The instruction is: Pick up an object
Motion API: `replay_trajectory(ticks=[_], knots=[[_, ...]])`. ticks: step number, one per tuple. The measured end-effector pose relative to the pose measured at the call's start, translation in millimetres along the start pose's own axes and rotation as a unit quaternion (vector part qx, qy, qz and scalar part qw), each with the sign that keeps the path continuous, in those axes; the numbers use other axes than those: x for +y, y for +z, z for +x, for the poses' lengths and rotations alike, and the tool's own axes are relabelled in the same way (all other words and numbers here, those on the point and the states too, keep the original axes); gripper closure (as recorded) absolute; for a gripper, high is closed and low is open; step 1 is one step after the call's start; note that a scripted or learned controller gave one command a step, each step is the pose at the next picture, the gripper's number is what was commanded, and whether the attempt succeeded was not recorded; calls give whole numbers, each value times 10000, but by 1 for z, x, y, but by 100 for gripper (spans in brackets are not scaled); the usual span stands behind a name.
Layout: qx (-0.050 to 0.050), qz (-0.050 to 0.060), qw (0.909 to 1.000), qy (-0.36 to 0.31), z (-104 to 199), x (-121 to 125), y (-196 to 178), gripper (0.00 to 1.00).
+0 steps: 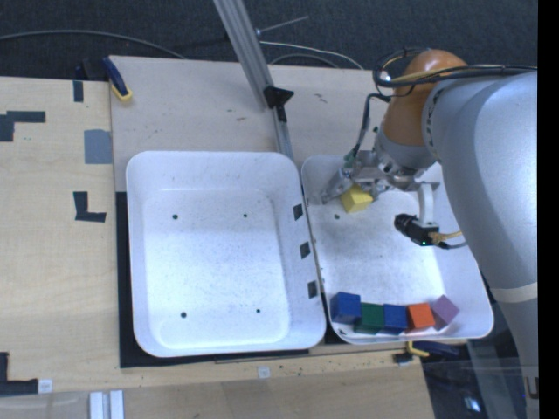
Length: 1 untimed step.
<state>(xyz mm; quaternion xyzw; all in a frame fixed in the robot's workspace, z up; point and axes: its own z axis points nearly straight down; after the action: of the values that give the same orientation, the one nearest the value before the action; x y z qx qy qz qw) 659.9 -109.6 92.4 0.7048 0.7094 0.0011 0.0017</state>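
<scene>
— What is that at your gripper?

— A small yellow block, a plain cube-like piece, a bit tilted. It sits right at my fingertips, over the far part of the right bin, near the wall shared with the left bin. I cannot tell whether my fingers are apart or closed on it; the wrist hardware hides them.

— Is it off the floor of the bin?

— I cannot tell that either from this slant.

— What else lies in that bin?

— Along the near wall, a row of small blocks touching or just beside one another: a blue block, a green block, another blue block, an orange block, and a purple block at the right end. They are well apart from the yellow one.

— And the surroundings?

— Both bins are shallow and white, speckled with dark flecks, side by side on a pale wooden bench with dark tape marks at the left. A silver metal pole slants in from the far side toward the gap between the bins. Thin cables trail over the dark floor beyond the bench.
</scene>
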Motion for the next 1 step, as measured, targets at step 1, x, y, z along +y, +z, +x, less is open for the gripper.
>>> replay_trajectory(ticks=[1], knots=[[-10,37,10000,13,-2,-3,-9,100]])
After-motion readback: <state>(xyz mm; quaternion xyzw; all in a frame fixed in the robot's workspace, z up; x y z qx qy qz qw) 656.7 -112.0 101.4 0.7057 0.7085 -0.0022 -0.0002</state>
